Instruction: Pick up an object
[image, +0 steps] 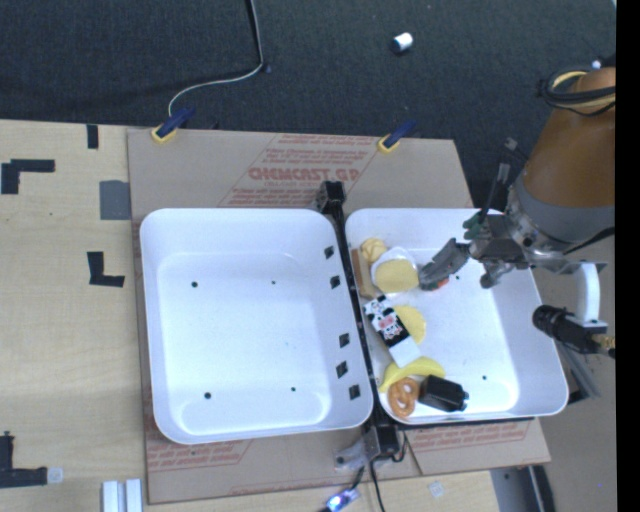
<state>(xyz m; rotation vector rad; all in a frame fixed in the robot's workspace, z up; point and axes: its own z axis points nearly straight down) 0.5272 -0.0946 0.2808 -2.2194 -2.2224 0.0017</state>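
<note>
My gripper (441, 267) hangs over the right bin (500, 340), in its upper middle part, just right of a pale yellow round object (394, 271). A small tan piece (372, 247) lies beside that object by the bin's left wall. Further down the left side lie a black-and-white patterned item (383, 319) and a yellow piece (411, 323). At the front sit a yellow banana-like shape (418, 369), an orange pretzel-like ring (402, 396) and a black object (443, 394). Nothing visibly hangs from the gripper.
The left bin (245, 320) stands beside the right one, with a black divider (343, 290) between them. Both rest on a cardboard sheet (300, 170). The grey arm with its orange band (572, 140) comes in from the right. A cable (215, 82) runs behind the bench.
</note>
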